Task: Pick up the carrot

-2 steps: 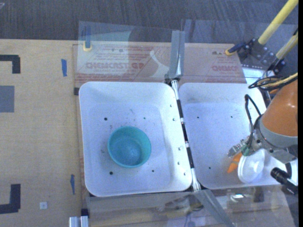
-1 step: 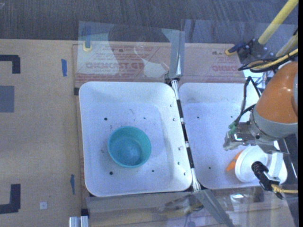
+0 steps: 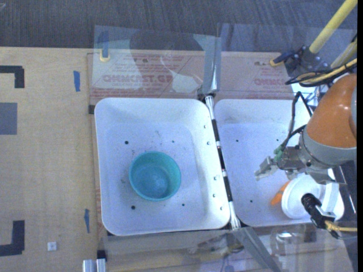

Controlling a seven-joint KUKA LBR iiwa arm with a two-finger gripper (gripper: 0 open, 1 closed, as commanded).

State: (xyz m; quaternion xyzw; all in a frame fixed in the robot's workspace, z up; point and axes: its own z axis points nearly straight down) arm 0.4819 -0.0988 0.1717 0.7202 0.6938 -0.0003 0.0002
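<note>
Right bin (image 3: 249,146) — carrot (image 3: 277,197) mostly hidden, axis unclear; pincer (image 3: 265,168) state unclear.

Bright, even overhead light. My two white bins (image 3: 153,118) look washed out, bluish. Glare streaks the clear panel (image 3: 164,55) behind them. Shadows soft; edges slightly blurred.

Smooth white plastic bins (image 3: 113,118)

Grey carpet floor (image 3: 170,4) along top. Light wooden bench top (image 3: 45,169) with black corner marks (image 3: 14,75) and blue tape strips (image 3: 76,81). Even overhead light.
</note>
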